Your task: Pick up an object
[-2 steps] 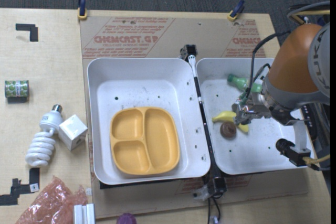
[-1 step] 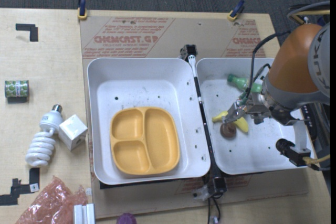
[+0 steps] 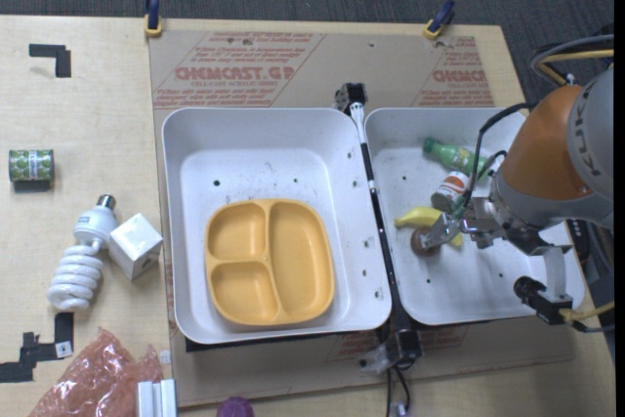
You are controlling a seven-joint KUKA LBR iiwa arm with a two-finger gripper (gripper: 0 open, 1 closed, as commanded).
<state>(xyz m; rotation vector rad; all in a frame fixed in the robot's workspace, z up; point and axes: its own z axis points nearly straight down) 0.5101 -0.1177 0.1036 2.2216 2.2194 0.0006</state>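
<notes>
Over the right bin we see the claw low among a banana, green bottle and small jar; its grip we cannot tell. Left bin holds a yellow tray.

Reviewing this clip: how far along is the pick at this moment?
Done: the grey arm's two-finger gripper has reached into the right-hand white bin, low among a yellow banana-shaped toy, a small brown round object and a red-and-white small bottle. In hand: nothing visibly between its fingers. Left: closing on one item and lifting it. A green bottle lies further back; the left bin's yellow divided plate looks untouched.
</notes>
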